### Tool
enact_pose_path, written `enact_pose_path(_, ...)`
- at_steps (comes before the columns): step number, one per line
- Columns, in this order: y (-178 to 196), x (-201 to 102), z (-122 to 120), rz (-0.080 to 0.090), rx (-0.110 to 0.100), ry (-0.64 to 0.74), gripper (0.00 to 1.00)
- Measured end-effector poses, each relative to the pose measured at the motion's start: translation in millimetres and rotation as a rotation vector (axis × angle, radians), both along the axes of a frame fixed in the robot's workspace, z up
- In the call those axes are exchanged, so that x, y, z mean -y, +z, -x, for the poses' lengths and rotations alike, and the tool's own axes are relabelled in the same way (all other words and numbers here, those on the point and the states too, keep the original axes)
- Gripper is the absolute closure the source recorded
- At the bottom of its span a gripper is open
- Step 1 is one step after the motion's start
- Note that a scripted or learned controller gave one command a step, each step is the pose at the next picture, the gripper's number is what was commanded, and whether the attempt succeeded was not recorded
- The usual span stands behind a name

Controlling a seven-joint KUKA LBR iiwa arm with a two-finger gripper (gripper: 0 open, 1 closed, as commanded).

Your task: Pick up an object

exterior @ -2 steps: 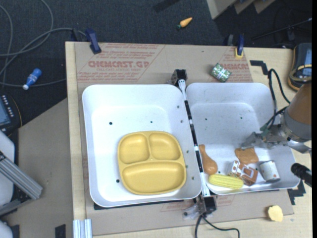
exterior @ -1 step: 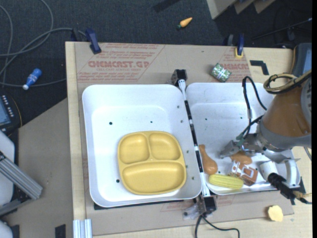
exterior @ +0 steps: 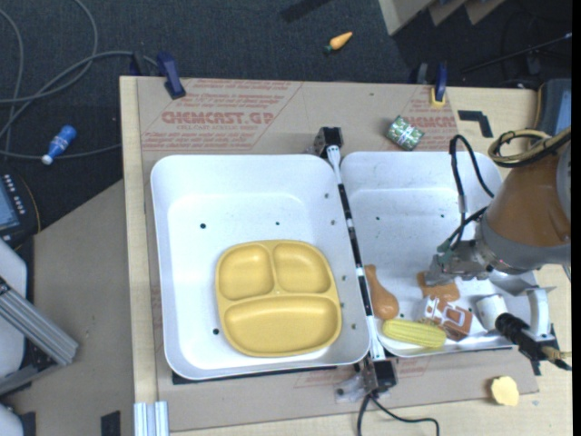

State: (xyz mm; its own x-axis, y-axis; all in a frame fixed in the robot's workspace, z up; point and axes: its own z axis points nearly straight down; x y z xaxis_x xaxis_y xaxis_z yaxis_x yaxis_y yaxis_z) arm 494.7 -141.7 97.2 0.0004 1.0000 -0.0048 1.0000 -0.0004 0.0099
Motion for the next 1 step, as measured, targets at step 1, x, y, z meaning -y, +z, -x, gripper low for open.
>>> enact_pose_path(1, -0.8, -0.2, 0.4, -0.001, -0.001, 0.000, 0.00)
